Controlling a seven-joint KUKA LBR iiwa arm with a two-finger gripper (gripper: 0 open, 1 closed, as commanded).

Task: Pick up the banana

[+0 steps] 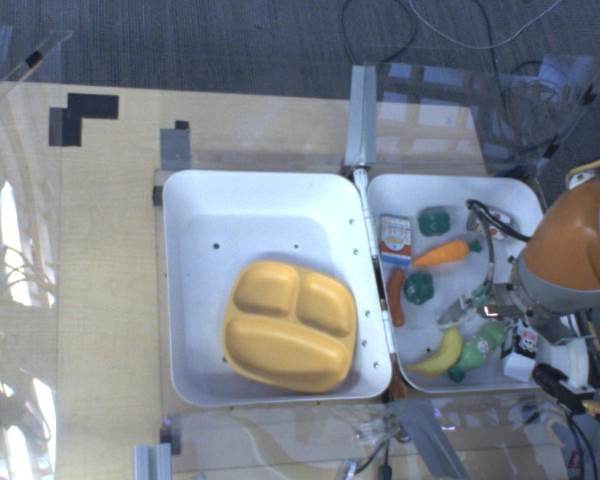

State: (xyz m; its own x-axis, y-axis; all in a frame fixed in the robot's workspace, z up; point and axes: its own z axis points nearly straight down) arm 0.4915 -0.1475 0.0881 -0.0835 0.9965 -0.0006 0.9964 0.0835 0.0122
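Observation:
The yellow banana (436,354) lies near the front edge of the right bin (510,196), curved, with a green bottle (477,349) touching its right end. My gripper (472,309) hangs just above and behind the banana's right end, reaching in from the right under the orange-banded wrist (578,240). Its fingers look spread apart, and nothing shows between them. The banana rests on the bin floor, apart from the fingers.
The right bin also holds a carrot (442,255), a dark green pepper (418,287), a green block (434,221), a small carton (395,236) and a red sausage-like piece (395,297). A yellow compartment tray (291,325) lies in the left bin (195,268).

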